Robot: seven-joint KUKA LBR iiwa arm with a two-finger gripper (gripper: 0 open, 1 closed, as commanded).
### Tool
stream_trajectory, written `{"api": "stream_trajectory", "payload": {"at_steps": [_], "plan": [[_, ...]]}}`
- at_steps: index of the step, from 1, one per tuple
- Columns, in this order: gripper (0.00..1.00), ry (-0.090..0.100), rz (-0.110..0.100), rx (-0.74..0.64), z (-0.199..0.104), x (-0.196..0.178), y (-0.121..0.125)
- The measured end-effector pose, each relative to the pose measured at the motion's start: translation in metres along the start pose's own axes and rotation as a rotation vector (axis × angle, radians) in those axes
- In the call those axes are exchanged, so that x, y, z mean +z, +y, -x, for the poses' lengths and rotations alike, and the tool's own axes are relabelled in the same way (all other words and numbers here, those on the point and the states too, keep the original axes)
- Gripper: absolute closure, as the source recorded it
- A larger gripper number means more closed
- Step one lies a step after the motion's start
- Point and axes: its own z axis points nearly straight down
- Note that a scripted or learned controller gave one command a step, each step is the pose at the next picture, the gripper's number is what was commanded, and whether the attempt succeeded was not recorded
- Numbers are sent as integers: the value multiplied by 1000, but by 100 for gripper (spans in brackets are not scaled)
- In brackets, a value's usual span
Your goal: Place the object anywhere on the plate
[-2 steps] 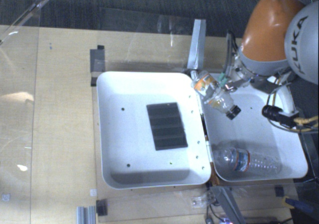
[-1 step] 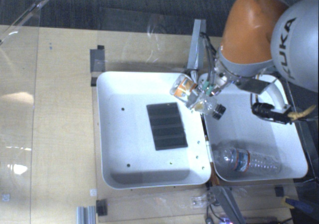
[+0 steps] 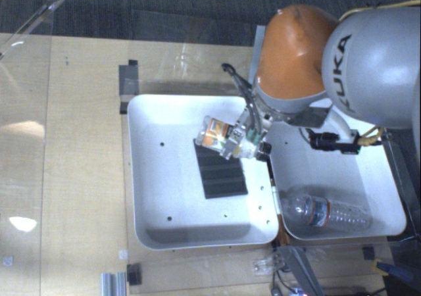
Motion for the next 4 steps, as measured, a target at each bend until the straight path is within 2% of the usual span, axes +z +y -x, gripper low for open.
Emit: {"api": "stream_trajectory", "payload": {"at_steps": [1,2,3,4], "plan": [[0,-1,1,1,0,-1,0],[0,0,1,-127,5,79,41],[100,-5,9,-122,7,66,42],[100,-3,2,-106,40,43,10]]}}
